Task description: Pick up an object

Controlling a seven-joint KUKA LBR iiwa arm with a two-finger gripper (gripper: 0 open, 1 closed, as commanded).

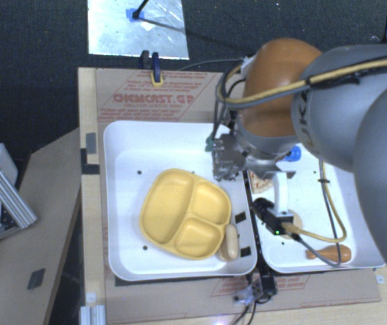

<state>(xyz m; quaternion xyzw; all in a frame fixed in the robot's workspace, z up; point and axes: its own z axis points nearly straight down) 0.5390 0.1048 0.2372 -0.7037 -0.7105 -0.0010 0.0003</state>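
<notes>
- We saw the gripper [226, 162] hanging at the middle of the frame, over the wall between the left bin [115, 202] and the right bin [329, 259]; we could not tell how its jaws stood.
- The nearest candidates lay in the left bin: a yellow divided plate [185, 212] at lower centre, and a small tan piece [230, 242] touching the plate's lower right edge.
- We judged that a descent from there might strike the dividing wall rather than an object.
- The plate looked wide and shallow, so we feared it would slip or tip.
- An orange-brown item [330, 253] lay lower right, partly hidden beneath the arm [356, 114].
</notes>
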